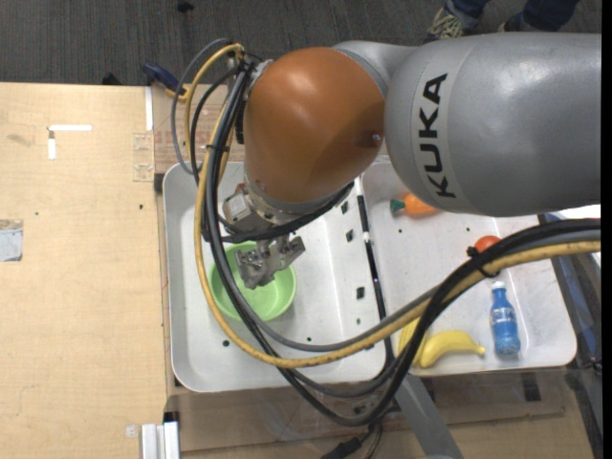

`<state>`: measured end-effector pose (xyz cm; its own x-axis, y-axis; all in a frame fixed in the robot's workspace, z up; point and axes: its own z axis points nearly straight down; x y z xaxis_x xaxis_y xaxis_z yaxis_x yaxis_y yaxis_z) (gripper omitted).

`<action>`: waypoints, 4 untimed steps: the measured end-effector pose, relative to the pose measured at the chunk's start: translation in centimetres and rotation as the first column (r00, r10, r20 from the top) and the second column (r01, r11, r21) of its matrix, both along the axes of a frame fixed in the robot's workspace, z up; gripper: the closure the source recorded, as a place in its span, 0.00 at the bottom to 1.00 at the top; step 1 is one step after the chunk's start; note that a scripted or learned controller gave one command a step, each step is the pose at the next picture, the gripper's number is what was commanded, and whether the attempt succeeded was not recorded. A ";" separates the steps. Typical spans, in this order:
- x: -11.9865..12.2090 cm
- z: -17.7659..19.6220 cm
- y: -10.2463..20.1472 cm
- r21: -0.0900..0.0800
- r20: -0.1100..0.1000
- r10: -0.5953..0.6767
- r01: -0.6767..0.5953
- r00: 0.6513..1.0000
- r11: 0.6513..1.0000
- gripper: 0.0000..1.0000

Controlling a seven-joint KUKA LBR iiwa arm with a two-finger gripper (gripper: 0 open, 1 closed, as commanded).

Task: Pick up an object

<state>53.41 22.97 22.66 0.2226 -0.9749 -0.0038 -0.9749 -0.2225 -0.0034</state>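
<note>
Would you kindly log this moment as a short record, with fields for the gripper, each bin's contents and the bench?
gripper: gripper is low over the green bowl, fingers hard to make out
left bin: holds the green bowl
right bin: banana, blue bottle, two orange objects partly hidden by the arm
bench: bare wooden surface left of the bins

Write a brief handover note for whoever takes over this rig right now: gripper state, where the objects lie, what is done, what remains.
Gripper: down over the green bowl in the left bin; whether it grips anything cannot be told.
Right bin: banana and blue bottle near the front, orange objects towards the back.
Done: arm lowered to the bowl.
Left: confirm a grasp, then lift.
</note>
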 end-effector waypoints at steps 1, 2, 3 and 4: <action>-5.6 -1.4 -4.1 -0.002 -0.004 0.216 -0.216 0.976 0.976 1.00; -5.7 -13.5 -6.3 -0.002 -0.004 0.550 -0.550 0.835 0.835 1.00; 0.2 -3.5 -14.9 -0.002 -0.001 0.542 -0.542 0.841 0.841 1.00; 4.4 -5.0 -9.8 0.000 -0.002 0.494 -0.494 0.870 0.870 1.00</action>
